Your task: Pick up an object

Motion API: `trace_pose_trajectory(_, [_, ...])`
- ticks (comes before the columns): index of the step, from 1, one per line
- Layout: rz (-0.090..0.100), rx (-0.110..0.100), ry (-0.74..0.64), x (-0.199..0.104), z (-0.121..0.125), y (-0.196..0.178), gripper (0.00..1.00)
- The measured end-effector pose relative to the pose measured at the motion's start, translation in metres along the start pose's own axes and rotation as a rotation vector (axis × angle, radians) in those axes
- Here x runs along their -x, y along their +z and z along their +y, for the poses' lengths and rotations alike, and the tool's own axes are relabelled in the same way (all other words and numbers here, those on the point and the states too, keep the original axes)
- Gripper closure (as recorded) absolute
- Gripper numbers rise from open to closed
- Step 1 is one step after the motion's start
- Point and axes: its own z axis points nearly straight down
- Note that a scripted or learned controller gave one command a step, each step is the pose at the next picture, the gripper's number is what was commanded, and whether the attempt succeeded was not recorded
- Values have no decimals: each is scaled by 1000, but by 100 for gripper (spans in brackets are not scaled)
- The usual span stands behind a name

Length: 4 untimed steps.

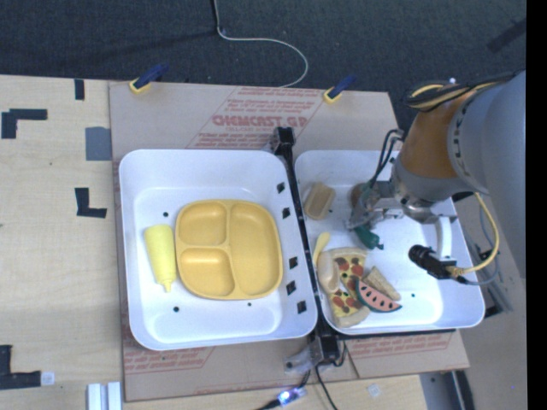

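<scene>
White bins (137,186): yellow tray (229,248), bottle (161,254); toy foods (355,287).

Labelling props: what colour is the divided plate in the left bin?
Yellow, plain, no pattern. The divided plate shows clearly in the camera view, beside a yellow bottle.

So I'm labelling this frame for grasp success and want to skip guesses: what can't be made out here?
- Gripper fingers: the wrist hides them from the camera view, so open or shut is unclear.
- Small green thing under the gripper: partly covered, too small to identify.
- Arm: cut off by the right side of the view.
- Toy food pile: pieces overlap, lower ones partly hidden.
</scene>
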Motion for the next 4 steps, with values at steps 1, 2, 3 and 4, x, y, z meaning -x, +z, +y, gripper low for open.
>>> trace_pose_trajectory(1, [2,1,2,-2,0,-42,100])
trace_pose_trajectory(2, [1,3,0,-11,7,-94,100])
trace_pose_trajectory(3, [1,2,1,-11,8,-131,100])
trace_pose_trajectory(4, [3,-1,-4,-61,16,-138,100])
